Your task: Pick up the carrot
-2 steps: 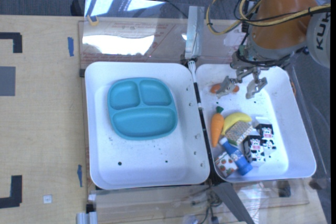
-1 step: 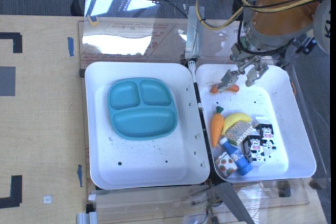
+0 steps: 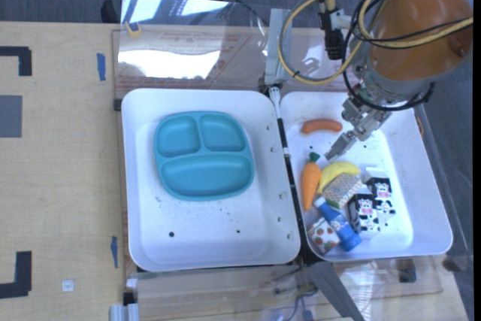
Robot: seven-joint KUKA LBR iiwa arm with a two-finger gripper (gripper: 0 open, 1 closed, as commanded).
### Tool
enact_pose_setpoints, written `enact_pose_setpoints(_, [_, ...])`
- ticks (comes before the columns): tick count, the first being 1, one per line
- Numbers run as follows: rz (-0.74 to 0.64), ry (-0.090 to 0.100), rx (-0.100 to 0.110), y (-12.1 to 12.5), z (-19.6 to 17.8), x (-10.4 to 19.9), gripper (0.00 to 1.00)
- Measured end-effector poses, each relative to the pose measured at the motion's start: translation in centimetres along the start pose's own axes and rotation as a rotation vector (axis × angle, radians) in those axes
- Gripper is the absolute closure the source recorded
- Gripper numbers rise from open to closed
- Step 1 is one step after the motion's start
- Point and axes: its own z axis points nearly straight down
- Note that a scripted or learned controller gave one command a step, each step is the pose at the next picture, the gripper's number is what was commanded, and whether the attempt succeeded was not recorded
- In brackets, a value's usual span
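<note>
The carrot (image 3: 310, 183), orange with a green top, lies upright along the left side of the right bin (image 3: 421, 184), next to a yellow banana (image 3: 338, 172). My gripper (image 3: 352, 137) hangs over the middle of the right bin, up and to the right of the carrot and apart from it. Nothing shows between its fingers. The arm's orange band fills the upper right above it.
An orange-red sausage (image 3: 321, 126) lies at the back of the right bin. A blue bottle (image 3: 338, 225), a cow-patterned toy (image 3: 372, 205) and a spotted item (image 3: 323, 237) crowd the bin's front. A blue divided plate (image 3: 203, 154) sits in the left bin (image 3: 143, 184).
</note>
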Motion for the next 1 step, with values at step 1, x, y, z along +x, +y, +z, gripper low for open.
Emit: enact_pose_setpoints(1, [-0.014, 0.001, 0.005, -3.06, 5.23, 4.22, 0.0])
